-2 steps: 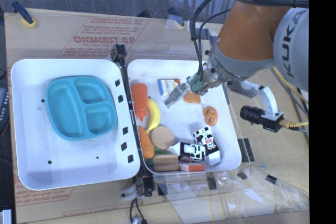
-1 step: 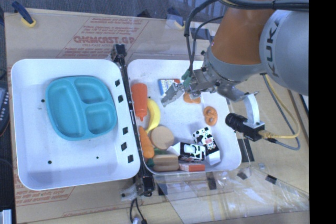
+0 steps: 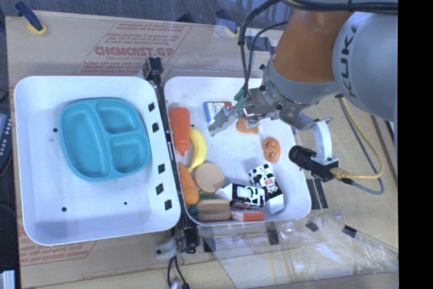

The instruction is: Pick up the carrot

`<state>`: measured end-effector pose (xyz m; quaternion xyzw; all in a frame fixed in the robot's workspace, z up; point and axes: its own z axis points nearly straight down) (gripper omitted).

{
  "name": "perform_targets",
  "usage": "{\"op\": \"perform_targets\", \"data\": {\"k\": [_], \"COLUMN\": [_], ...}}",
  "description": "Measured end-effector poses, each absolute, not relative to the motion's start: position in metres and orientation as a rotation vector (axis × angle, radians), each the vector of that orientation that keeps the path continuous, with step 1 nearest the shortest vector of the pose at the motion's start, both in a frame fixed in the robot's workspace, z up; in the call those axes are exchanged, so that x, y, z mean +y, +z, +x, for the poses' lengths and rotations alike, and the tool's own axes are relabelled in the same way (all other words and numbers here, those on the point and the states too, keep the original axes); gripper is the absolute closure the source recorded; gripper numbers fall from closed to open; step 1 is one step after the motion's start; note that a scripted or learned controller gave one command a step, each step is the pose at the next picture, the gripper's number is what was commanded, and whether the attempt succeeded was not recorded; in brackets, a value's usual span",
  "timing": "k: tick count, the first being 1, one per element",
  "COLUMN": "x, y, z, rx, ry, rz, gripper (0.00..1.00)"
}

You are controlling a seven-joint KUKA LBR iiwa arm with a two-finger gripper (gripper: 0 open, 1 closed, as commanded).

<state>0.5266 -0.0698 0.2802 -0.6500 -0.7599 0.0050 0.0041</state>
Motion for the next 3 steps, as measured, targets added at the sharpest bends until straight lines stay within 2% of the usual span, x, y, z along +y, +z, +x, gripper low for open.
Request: {"op": "perform_targets", "data": {"k": [1, 2, 3], "x": [-0.077, -0.060, -0.072], "y": [0.280, 0.327, 0.334], "z": [0.533, 0.492, 0.501], "rx": [-2.143, -1.952, -1.812], "ry": [0.012, 0.007, 0.013], "rz": [-2.294, -2.459, -2.569], "gripper": [0.00, 0.00, 0.00]}}
